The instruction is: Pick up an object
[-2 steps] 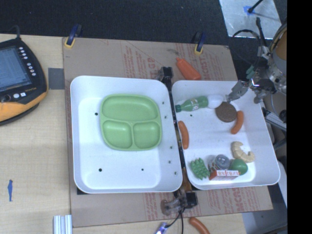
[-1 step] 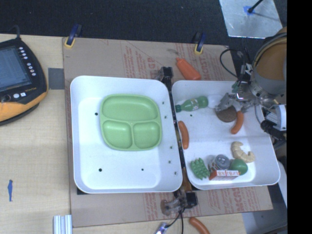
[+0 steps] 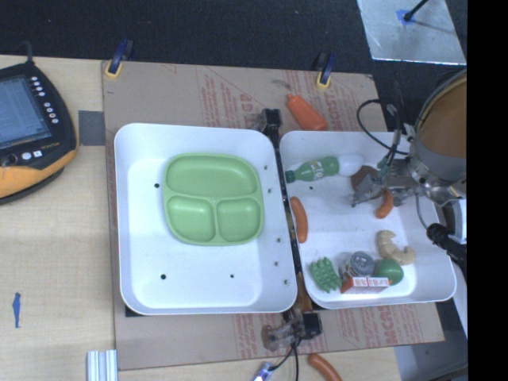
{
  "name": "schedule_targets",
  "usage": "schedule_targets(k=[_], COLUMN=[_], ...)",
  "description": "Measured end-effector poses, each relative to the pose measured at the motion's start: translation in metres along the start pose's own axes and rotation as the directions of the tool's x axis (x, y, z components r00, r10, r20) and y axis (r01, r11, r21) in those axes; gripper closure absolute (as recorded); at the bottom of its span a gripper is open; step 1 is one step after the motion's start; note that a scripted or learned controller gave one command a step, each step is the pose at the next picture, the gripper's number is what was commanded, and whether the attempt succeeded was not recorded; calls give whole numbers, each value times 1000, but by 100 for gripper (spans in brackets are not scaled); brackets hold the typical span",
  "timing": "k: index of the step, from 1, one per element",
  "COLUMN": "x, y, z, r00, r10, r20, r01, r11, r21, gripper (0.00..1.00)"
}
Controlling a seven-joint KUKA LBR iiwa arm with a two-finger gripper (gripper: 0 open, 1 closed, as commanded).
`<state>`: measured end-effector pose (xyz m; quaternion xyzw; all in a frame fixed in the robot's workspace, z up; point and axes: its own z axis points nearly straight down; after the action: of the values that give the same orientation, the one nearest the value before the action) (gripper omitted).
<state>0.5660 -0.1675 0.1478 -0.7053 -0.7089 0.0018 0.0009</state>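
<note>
At the near edge of the tabletop (image 3: 55, 276), well below and left of the hand, an orange sausage-shaped toy (image 3: 325, 365) lies on the brown cardboard sheet (image 3: 198, 340) beside a black clamp (image 3: 295, 328).

In the near end of the right bin (image 3: 432, 288), below the hand, sit a green studded block (image 3: 323, 274), a small red-and-white carton (image 3: 363, 284), a round grey can (image 3: 362, 262), a green rounded toy (image 3: 389, 271) and a pale curved piece (image 3: 390, 246), all crowded close together.

The hand (image 3: 373, 190) hangs over the far half of this bin, at the end of the grey arm with its orange band (image 3: 444, 125). Its dark fingers point left; whether they are spread or closed cannot be told. A small orange toy (image 3: 385, 205) lies just below and to the right of the fingertips, close against them, but no grip on it can be made out.

Left of the hand, an orange hot-dog toy (image 3: 299, 219) lies along the bin's left wall, and a green bottle (image 3: 313, 169) lies on its side just beyond.

Farther left, the left bin (image 3: 135, 276) holds a green divided plate (image 3: 213, 198).

Beyond the right bin, up and left of the hand, an orange carrot-like toy (image 3: 305, 113) rests on the cardboard. Far left sits a control pendant (image 3: 28, 133) with a screen.
</note>
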Motion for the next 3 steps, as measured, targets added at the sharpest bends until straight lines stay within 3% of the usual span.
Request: schedule_targets(k=[1,2,3], x=[-45,14,-44], y=[68,34,54], z=[28,-10,18], r00=[1000,1000,1000], r10=[2,-2,3], r20=[-1,-1,-1], r01=[-2,2,-3], r11=[1000,1000,1000], r21=[-1,0,-1], gripper=[0,0,0])
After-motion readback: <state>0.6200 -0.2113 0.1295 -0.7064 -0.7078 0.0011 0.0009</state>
